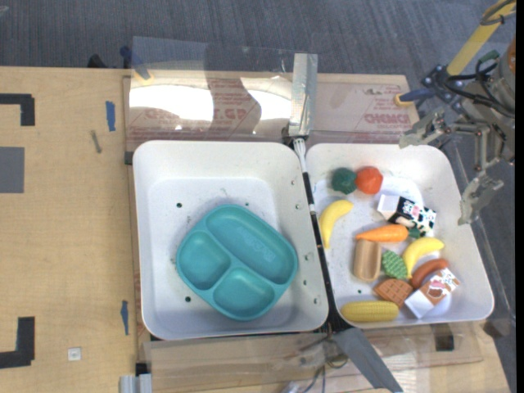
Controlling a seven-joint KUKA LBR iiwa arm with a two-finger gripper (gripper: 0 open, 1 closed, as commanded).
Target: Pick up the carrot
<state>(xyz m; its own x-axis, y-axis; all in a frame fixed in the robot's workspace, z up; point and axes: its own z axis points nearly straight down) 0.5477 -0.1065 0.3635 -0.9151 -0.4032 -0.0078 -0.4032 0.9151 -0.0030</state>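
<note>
Lying across middle of right bin, carrot is sitting just below cow-print block. Looking light, stiff, smooth plastic, probably slippery; thick middle offering best hold. End effector hovering beyond bin's right rim, apparently holding nothing; opening is hard to judge.

I see two white bins side by side. Left bin holds a teal divided plate. Right bin is crowded: green ball touching an orange-red ball, banana by the left wall, corn cob at the near edge, cow-print carton, waffle.
</note>
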